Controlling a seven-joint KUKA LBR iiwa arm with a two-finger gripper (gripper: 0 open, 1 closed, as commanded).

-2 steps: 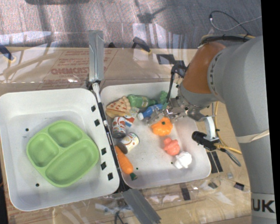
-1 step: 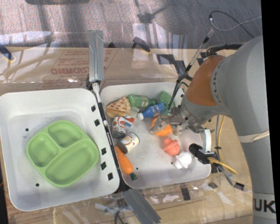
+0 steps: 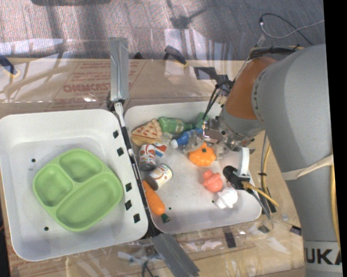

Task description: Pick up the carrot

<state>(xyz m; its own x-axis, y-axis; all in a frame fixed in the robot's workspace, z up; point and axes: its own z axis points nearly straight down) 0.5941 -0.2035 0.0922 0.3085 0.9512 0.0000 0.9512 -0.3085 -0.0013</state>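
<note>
At the right bin (image 3: 168,225), the arm (image 3: 290,115) reaches in from the right, its gripper (image 3: 212,139) low over the toys in the upper middle, close above an orange pumpkin-like toy (image 3: 201,156). Whether the gripper is open or closed cannot be told, since the wrist hides it. The carrot (image 3: 154,200) lies against the bin's left wall near the lower corner, orange with a green tip, just below a small can (image 3: 160,175) and well apart from the gripper. Other items nearby: a waffle slice (image 3: 147,132), a second can (image 3: 146,156), a green bottle (image 3: 171,125), a pink toy (image 3: 212,181) and a white toy (image 3: 227,198). The left bin (image 3: 19,134) bears a green divided plate (image 3: 77,189). The step in hand appears to be the approach, with no grasp made yet. The next move calls for travel to the lower left, past the cans, then a descent aligned across the carrot, with room kept from the wall.
</note>
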